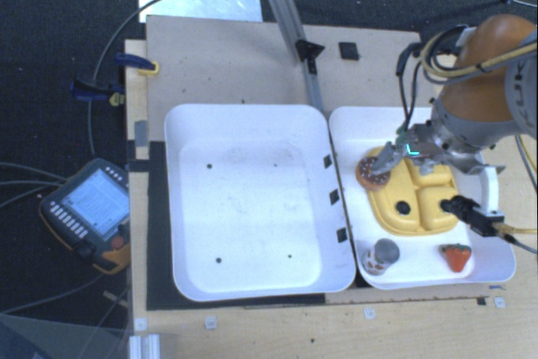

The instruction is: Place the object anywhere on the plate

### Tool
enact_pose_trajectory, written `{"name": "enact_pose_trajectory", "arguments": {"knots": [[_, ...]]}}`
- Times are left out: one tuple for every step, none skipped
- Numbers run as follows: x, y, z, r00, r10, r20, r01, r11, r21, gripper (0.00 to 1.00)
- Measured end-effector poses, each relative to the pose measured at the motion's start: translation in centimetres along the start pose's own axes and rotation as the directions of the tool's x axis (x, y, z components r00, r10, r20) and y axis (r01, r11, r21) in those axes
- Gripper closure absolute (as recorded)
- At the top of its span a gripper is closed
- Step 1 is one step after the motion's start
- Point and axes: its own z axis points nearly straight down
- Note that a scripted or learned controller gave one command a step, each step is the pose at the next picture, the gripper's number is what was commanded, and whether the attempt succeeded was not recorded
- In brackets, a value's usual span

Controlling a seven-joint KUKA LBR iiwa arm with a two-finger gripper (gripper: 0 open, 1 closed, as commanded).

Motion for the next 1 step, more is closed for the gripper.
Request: {"name": "enact_pose_trajectory", "arguments": {"knots": [[0.00, 0.04, -0.05, 1.000, 0.000, 0.000, 0.000, 1.000, -0.001, 0.00]]}}
